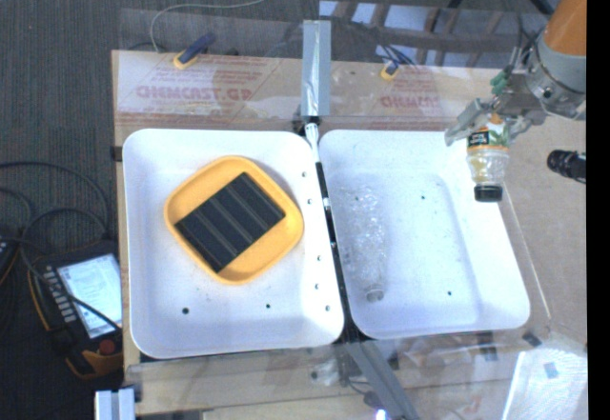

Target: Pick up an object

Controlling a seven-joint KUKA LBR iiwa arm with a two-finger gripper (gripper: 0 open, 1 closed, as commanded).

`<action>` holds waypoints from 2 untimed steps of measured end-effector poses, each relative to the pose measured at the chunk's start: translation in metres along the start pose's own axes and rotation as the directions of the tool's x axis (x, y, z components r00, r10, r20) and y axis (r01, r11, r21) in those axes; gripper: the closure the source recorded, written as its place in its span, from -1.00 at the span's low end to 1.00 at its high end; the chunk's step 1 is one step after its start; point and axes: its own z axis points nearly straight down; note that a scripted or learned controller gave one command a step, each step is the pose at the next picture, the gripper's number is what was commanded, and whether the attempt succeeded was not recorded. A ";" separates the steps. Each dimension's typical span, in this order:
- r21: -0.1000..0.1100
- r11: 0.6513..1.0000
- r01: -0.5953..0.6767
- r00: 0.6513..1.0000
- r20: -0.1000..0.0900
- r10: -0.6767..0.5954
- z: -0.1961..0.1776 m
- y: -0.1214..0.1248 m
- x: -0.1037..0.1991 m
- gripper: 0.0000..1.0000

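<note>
A small clear bottle (487,161) with a dark cap pointing down and a yellow-and-dark label hangs over the far right corner of the right bin (419,313), clamped between the fingers of the gripper (488,126). The claw is closed on the bottle's upper end, and the bottle looks clear of the bin floor, though the slanted view makes its height hard to judge. So the pick seems made, with the lift under way or done.

The hold looks thin: the fingers grip near one end of a smooth, light, rounded thing, so it could swing or slip out if the arm moves fast. If it dropped, it might strike the bin's rim and bounce out onto the bench (219,94).

A second clear bottle (366,242), nearly see-through, lies on the right bin's floor near its left wall. The left bin (152,313) holds a yellow dish with a dark ribbed insert (233,220). Both bins sit side by side on the bench, with a metal post (315,66) behind their joint. Dark carpet (57,47) surrounds it, with cables and a handheld control pendant (84,299) at the left.
</note>
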 end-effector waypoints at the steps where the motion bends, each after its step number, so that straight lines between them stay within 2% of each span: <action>1: -0.001 1.000 0.012 1.000 0.005 -0.012 0.000 0.002 -0.011 -1.00; 2: -0.002 0.996 -0.088 0.996 0.003 0.088 -0.103 0.000 0.010 -1.00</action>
